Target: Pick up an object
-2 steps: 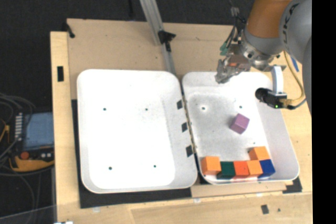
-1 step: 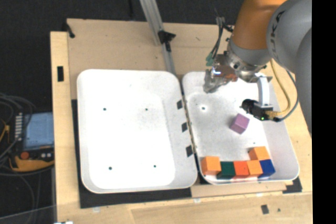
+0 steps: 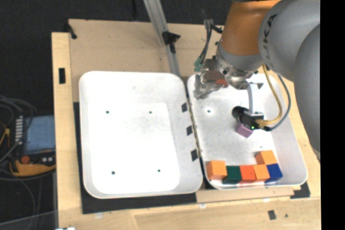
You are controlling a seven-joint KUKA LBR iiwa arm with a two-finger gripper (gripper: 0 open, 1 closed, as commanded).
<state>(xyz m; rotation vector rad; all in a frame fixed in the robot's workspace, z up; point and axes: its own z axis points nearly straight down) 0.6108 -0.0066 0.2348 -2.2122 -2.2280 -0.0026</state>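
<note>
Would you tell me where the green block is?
In the camera view, the green block lies in the right bin, at its near edge, between two orange blocks.

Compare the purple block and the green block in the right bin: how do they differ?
Colour: the purple block is violet, the green block dark green. Place: the purple block lies alone mid-bin, while the green block sits in the row along the near wall. Contact: the green block is flanked by orange blocks on both sides, while the purple block touches no other block. Shared: both are small blocks in the right bin.
</note>
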